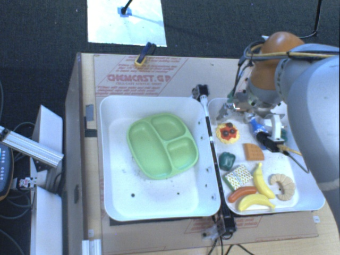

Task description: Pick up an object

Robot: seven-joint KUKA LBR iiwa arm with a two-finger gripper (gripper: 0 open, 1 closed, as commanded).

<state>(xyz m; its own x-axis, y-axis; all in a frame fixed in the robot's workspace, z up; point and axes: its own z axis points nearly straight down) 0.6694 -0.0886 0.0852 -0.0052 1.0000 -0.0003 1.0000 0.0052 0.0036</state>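
My gripper [240, 109] hangs over the far end of the right bin [305, 200], under the grey wrist with its orange band. Just in front of it lies a round red-and-yellow toy tart [228, 133], and a small blue item [256, 125] lies just below it to the right. Further forward in that bin are an orange cracker [254, 152], a green pepper [227, 160], a green-and-yellow checkered block [238, 176], two bananas [260, 180], a red sausage [241, 194] and a tan croissant [282, 186]. I see nothing held.
The left bin [119, 195] bears a green divided plate [162, 145]. A black divider bar [211, 147] runs between the two bins. The arm's grey body covers the right bin's far right side.
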